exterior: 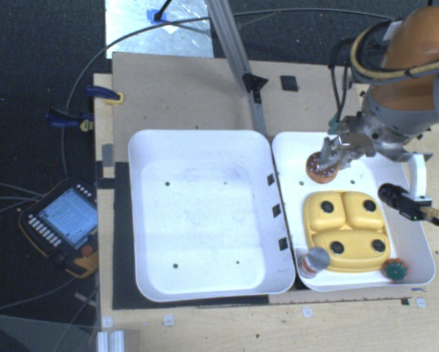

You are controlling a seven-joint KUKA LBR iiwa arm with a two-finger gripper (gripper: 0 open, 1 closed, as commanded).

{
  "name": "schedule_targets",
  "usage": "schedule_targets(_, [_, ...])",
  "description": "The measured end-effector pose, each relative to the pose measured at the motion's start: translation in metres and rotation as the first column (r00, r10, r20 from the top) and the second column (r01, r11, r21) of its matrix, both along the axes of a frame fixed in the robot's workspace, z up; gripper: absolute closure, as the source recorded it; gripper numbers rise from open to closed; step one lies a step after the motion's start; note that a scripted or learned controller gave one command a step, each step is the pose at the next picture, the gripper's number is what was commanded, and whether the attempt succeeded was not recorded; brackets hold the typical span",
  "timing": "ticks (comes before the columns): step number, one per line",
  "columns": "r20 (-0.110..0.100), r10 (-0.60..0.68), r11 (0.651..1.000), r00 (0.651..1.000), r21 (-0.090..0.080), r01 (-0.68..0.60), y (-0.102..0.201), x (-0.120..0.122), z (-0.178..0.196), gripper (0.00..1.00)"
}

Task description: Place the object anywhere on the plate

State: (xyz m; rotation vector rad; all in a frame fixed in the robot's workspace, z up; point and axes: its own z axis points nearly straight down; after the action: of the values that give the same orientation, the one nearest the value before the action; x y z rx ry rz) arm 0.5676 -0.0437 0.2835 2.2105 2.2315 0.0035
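Gripper [329, 158] down over small brown round object [321, 169] near the far-left corner of the right bin [425, 266]; jaw state can't be told, contact unclear. Object looks small, light, rigid, probably smooth: pinch across its sides. Yellow sectioned plate [346, 231] sits just nearside of it. A grey-capped piece [313, 259] and a green ball [395, 270] lie along the bin's near edge. Left bin [142, 270] beside it on the counter [175, 94].
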Motion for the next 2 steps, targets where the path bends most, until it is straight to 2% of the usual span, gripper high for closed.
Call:
schedule_targets(1, [-0.002, 0.0, 1.0, 1.0, 0.0, 0.0, 0.047, -0.006, -0.019, 1.0])
schedule_targets(2, [-0.001, 0.001, 1.0, 1.0, 0.001, -0.001, 0.103, -0.011, -0.02, 1.0])
